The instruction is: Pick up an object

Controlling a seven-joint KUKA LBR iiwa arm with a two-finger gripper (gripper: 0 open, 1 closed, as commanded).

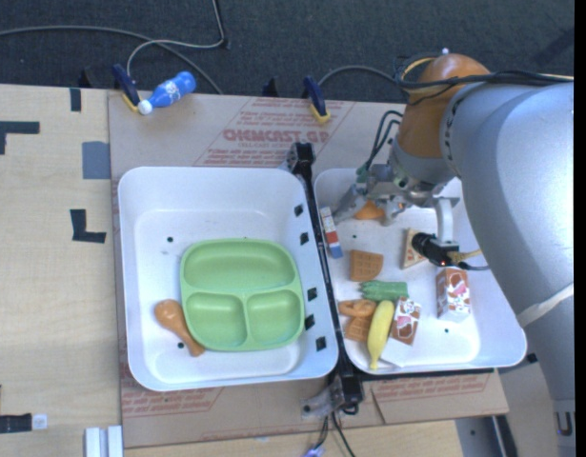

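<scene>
Arm reaches in from the right, orange wrist band bent low over the far end of the right bin. Gripper sits down among the items there, at a small orange object; jaw state: cannot tell. Banana and green pepper lie nearer the front, well apart from it.

"CHEMCAST" on the cardboard sheet
</scene>
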